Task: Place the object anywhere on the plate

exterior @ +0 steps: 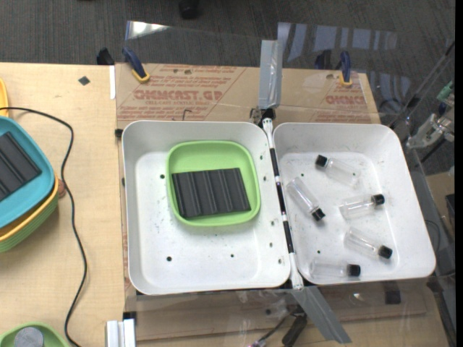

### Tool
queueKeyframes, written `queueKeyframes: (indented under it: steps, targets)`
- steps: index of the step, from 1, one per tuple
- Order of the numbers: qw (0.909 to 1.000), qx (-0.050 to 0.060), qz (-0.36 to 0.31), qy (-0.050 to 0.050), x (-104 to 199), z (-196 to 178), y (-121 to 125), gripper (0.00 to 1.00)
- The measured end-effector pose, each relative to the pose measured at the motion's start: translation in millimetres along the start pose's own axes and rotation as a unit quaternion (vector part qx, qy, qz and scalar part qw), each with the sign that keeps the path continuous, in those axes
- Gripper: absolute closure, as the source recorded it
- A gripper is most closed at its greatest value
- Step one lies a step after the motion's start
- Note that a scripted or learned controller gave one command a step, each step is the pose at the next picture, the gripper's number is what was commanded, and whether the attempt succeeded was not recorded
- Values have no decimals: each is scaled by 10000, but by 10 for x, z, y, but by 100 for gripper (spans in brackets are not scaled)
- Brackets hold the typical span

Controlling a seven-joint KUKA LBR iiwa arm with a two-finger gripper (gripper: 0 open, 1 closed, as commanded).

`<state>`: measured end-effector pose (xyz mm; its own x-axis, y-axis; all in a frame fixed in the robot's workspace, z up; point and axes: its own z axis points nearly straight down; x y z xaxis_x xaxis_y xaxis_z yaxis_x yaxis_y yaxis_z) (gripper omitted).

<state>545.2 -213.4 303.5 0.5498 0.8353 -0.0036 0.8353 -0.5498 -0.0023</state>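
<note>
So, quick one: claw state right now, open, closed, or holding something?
Claw: cannot be told from this frame.

One camera is fixed above the bench (65, 157), looking down at a slant from the near side. It stands far enough back to take in both white bins (137, 215) whole, with grey carpet floor (231, 13) beyond the far edge.
</note>
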Motion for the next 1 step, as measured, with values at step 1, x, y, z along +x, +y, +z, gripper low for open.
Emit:
queueKeyframes:
  steps: [1]
  targets:
    - [9968,4,804,-1,153,-1083,242,0]
